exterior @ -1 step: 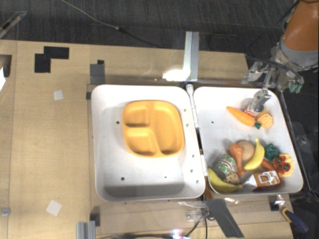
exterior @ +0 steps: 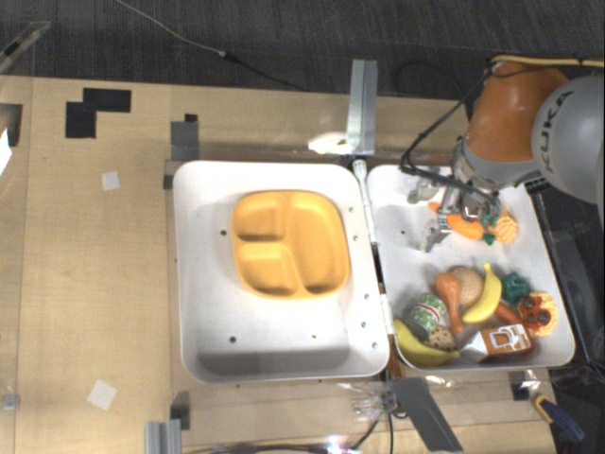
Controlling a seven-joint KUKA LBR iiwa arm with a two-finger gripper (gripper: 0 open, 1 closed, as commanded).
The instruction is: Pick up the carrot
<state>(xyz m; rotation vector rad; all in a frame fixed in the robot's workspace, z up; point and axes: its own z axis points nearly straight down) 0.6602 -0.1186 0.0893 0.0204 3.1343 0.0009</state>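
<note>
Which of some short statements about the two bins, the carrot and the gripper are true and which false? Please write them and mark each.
1. The carrot lies in the right bin. True.
2. The yellow divided plate sits in the right bin. False: it sits in the left bin.
3. The gripper is over the right bin, at the carrot. True.
4. The bananas lie on the plate. False: they lie in the right bin.

orange carrot (exterior: 464, 224), yellow divided plate (exterior: 287, 242), white bins (exterior: 203, 253), yellow bananas (exterior: 488, 294)

Wooden bench (exterior: 85, 282), two white bins (exterior: 203, 253) side by side
</note>
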